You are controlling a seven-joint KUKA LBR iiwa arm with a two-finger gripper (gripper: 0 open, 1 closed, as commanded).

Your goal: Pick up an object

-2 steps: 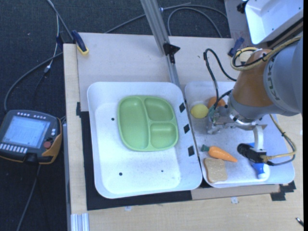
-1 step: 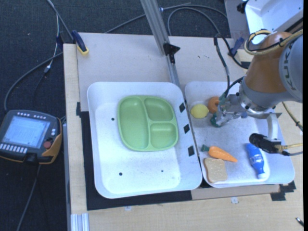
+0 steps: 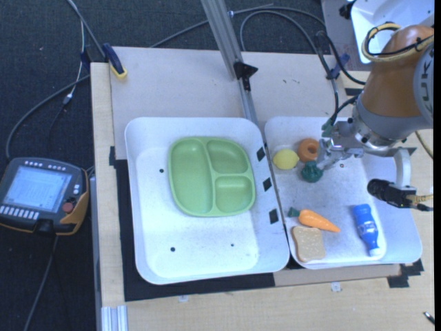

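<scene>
The arm's hand (image 3: 329,158) hangs over the upper left part of the right bin (image 3: 400,254), in the thick of a small cluster: a dark green object (image 3: 311,174) sits right under its tip, an orange ring-shaped piece (image 3: 308,148) lies just beside it toward the bin's far edge, and a yellow lemon-like piece (image 3: 285,159) rests next to the ring, close against the wall shared with the left bin (image 3: 148,254). The hand's tip is blurred and small, so I cannot tell whether it is spread or pinched, nor whether it touches the green object. Nearer the front of the same bin, a carrot (image 3: 318,220) lies slanted, a slice of toast (image 3: 309,244) sits just below it by the front rim, and a blue tube (image 3: 365,228) lies lengthwise toward the right side; bare floor lies between this front group and the cluster. A black fitting with a cable (image 3: 389,192) juts over the bin's right edge. The left bin holds a green divided plate (image 3: 210,176), roughly centred, with bare white floor around it, widest toward the front. A metal post (image 3: 224,29) slants down to the join between the bins. On the bench (image 3: 172,81), a blue and yellow clamp (image 3: 114,62) grips the far left corner, and a teach pendant (image 3: 41,195) rests on the floor off the left edge.
</scene>
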